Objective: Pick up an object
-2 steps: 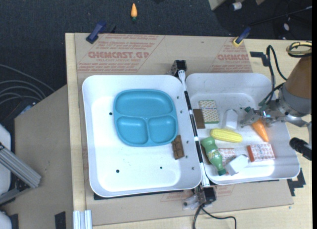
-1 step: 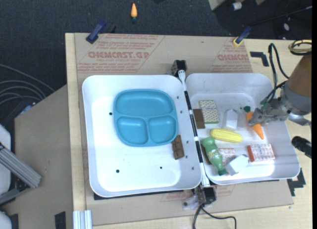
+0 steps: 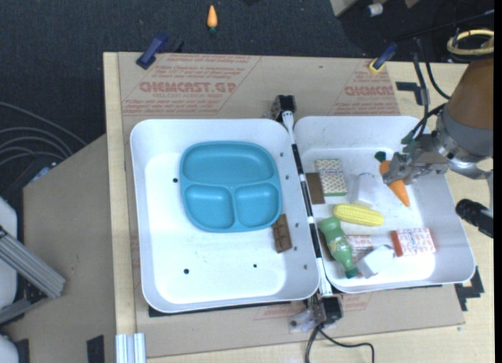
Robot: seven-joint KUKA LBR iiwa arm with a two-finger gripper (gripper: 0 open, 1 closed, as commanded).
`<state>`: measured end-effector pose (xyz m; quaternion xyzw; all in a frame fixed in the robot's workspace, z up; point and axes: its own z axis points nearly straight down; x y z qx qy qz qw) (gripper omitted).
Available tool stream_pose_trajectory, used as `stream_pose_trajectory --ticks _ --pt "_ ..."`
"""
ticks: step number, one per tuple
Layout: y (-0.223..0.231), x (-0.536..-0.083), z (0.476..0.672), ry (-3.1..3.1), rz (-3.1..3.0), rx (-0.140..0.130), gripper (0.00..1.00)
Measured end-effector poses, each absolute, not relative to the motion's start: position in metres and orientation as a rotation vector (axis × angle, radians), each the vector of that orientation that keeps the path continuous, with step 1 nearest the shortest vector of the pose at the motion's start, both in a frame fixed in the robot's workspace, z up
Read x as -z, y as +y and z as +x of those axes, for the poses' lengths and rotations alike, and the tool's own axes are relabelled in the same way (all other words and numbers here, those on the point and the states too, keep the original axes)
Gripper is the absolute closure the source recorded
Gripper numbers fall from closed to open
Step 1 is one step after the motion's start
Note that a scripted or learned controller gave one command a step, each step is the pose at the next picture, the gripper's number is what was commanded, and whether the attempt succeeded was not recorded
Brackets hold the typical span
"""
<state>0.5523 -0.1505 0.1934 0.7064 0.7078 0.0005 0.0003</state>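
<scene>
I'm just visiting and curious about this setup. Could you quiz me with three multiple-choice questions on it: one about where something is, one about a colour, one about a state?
1. Where is the divided plate?
A. left bin
B. right bin
C. on the bench

2. What colour is that plate?
A. red
B. blue
C. black

3. How does the corn cob lie?
A. standing upright
B. flat in the right bin
C. on the plate

Answers: 1 A, it sits inside the left bin. 2 B, it is light blue. 3 B, it lies flat in the right bin, above the green bottle.

My bins (image 3: 157,197) gleam as glossy white plastic; the blue tray (image 3: 229,183) looks smooth, matt plastic; the bench (image 3: 235,87) shows dull printed brown board; the corn (image 3: 358,214) looks bumpy.
</scene>
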Motion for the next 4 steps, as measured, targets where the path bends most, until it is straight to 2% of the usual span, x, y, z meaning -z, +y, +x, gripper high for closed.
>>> stream_pose_trajectory --ticks 1,2,3,4 --pt "-0.099 -0.208 0.490 2.225 2.223 0.002 1.00" --pt "-0.010 -0.215 0.479 2.226 2.223 0.003 1.00" --pt "0.053 -0.235 0.479 2.223 2.221 0.000 1.00" --pt "0.112 -0.226 0.483 2.223 2.221 0.000 1.00"
